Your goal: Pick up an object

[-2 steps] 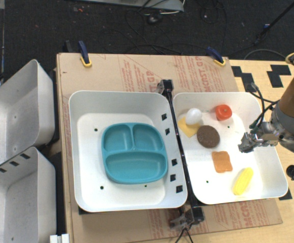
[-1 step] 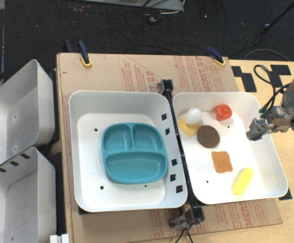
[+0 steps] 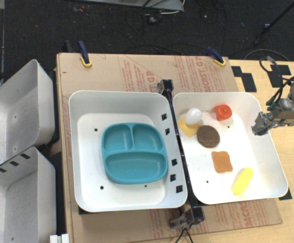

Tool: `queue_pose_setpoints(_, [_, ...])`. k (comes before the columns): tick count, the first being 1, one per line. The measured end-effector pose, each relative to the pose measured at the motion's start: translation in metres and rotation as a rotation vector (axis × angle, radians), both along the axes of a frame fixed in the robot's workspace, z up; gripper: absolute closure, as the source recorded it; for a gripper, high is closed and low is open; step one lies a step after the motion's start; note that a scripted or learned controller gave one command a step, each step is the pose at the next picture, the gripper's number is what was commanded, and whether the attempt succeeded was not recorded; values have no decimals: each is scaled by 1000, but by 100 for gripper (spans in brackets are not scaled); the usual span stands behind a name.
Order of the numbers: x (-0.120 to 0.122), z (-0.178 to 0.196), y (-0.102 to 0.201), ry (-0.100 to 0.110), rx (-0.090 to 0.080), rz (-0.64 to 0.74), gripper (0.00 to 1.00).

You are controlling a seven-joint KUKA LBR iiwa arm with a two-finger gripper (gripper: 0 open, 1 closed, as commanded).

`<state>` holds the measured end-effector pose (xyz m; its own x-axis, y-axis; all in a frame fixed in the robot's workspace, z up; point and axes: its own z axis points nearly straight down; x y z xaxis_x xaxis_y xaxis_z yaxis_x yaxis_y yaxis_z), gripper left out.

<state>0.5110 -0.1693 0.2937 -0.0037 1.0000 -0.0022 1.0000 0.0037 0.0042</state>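
Note:
The right bin (image 3: 268, 186) holds several small items: a red round piece (image 3: 223, 112), a white egg-like piece (image 3: 194, 116) on a yellow wedge (image 3: 187, 129), a brown disc (image 3: 207, 135), an orange-brown slice (image 3: 221, 161) and a yellow oblong piece (image 3: 242, 180). My gripper (image 3: 262, 125) hangs at the bin's right rim, to the right of the red piece and apart from every item. Nothing shows between its fingers.
A teal divided plate (image 3: 134, 153) lies in the left bin (image 3: 86, 186). Two more white bins (image 3: 15, 120) stand off the bench at the left. Blue and yellow clamps (image 3: 85, 54) hold the cardboard base at the back.

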Motion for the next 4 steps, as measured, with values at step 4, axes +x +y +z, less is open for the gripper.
queue_pose_setpoints(4, [92,-50,182,4,3,4,100])
